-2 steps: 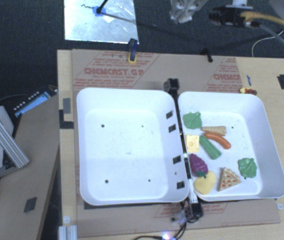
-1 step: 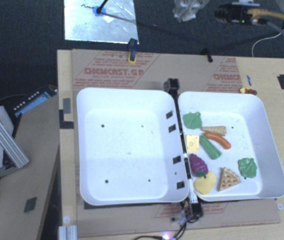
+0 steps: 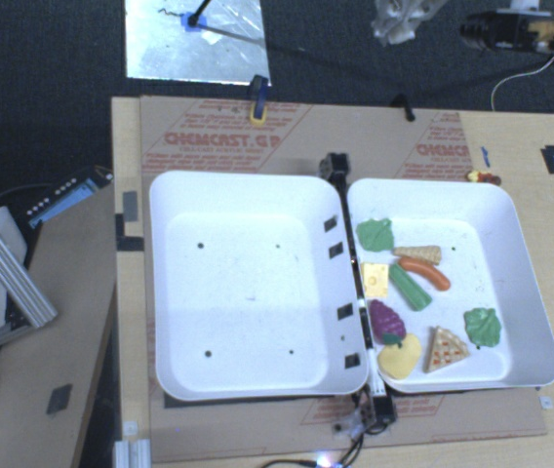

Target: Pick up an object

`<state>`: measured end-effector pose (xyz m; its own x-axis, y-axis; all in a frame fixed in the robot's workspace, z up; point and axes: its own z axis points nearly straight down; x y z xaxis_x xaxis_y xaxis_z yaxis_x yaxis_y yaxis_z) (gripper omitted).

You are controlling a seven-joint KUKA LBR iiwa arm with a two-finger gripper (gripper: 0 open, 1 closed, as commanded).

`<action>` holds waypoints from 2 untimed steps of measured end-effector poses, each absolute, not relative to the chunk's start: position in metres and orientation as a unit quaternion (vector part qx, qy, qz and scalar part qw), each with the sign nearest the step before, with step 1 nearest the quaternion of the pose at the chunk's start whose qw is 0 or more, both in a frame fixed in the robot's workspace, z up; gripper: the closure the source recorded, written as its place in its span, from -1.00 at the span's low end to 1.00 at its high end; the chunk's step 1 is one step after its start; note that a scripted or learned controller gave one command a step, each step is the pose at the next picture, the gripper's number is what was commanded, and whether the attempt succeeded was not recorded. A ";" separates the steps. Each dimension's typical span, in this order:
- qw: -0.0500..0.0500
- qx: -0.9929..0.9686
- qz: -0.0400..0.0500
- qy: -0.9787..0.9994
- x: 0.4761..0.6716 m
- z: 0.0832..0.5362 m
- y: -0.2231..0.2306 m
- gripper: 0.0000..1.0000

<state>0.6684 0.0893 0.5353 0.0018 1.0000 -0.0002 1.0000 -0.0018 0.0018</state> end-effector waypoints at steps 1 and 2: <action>0.001 0.708 0.000 0.706 0.668 0.535 0.047 1.00; 0.001 0.707 0.001 0.707 0.668 0.535 0.035 1.00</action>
<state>0.6684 0.0347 0.5354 -0.0005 1.0000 -0.0001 1.0000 0.0005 0.0024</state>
